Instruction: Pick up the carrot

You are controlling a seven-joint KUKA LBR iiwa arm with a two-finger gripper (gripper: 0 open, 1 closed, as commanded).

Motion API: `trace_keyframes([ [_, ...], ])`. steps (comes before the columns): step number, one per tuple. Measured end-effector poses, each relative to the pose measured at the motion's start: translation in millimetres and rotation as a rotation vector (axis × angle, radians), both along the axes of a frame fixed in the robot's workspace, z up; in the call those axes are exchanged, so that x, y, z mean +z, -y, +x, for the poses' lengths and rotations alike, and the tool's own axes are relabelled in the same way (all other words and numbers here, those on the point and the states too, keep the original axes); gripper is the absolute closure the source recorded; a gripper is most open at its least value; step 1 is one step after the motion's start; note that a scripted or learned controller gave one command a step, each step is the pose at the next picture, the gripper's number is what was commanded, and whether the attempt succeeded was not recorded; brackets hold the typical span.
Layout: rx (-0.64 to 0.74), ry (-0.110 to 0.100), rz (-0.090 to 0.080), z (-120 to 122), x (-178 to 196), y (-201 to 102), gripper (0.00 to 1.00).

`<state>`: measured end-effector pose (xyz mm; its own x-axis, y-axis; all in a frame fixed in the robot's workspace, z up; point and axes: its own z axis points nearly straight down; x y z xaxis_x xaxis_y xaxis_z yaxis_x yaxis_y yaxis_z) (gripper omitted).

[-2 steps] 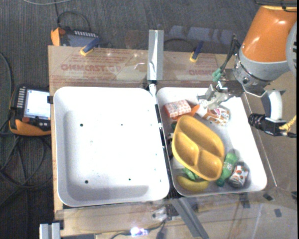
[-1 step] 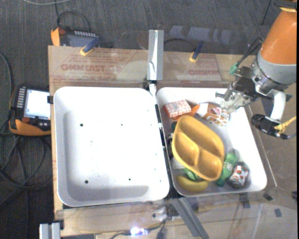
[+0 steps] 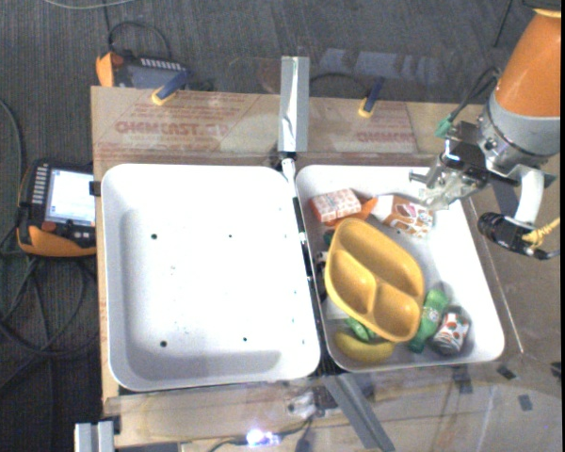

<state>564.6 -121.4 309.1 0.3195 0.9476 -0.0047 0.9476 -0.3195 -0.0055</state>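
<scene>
A small orange piece that looks like the carrot (image 3: 369,201) lies at the far end of the right bin (image 3: 490,295). It sits between a red-orange box (image 3: 334,205) and a printed packet (image 3: 411,217), and the rim of a yellow divided dish (image 3: 375,279) partly hides it. My gripper (image 3: 440,188) hangs over the bin's far right corner, to the right of the carrot and just past the packet. It is open with nothing between its fingers.
The right bin also holds a green bottle (image 3: 433,311), a can (image 3: 452,329) and a banana (image 3: 363,347) under the dish's near edge. The left bin (image 3: 202,271) lies beside it. A handheld pendant (image 3: 61,205) rests to the left of the bench.
</scene>
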Motion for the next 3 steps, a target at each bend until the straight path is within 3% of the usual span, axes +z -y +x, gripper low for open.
trace_keyframes([
  [1,0.002,-0.004,0.000,0,8,-1,1.00],
  [2,-0.191,0.003,-0.001,39,1,46,1.00],
  [3,-0.389,0.004,-0.004,88,27,78,1.00],
])
